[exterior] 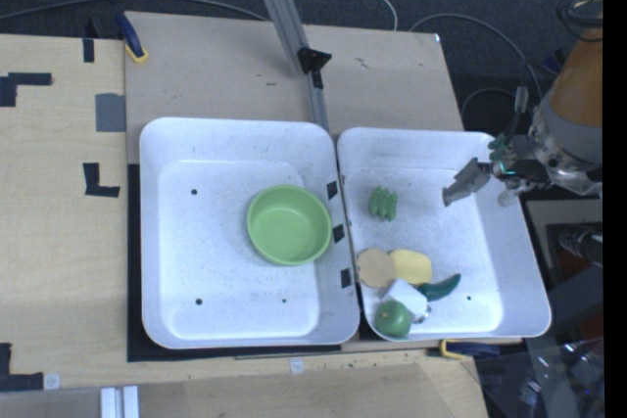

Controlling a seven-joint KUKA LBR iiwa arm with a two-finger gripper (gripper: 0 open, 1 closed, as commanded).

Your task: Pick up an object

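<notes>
White plastic, two shallow bins side by side on the bench. Left bin [176,210]: one round light-green bowl [289,224], upright, lying right of the bin's middle, near the wall shared with the other bin.

Right bin [509,269]: a small dark-green knobbly piece [383,203] sits alone in the upper left part of the floor. Near the front left corner, a cluster packed close together: a tan round disc [375,267], a yellow rounded lump [411,263] touching its right side, a white block [405,297] just below them, a green ball-like fruit [394,318] at the front wall, and a dark teal curved piece [442,287] poking out to the right of the cluster.

Grey arm with orange band enters from the right. Two-finger gripper [462,185] hangs over the upper right part of the right bin, tilted, pointing left and down. It is well apart from the cluster and the knobbly piece. Nothing between the fingers. Whether the jaws are spread or pressed together: cannot tell at this angle.
</notes>
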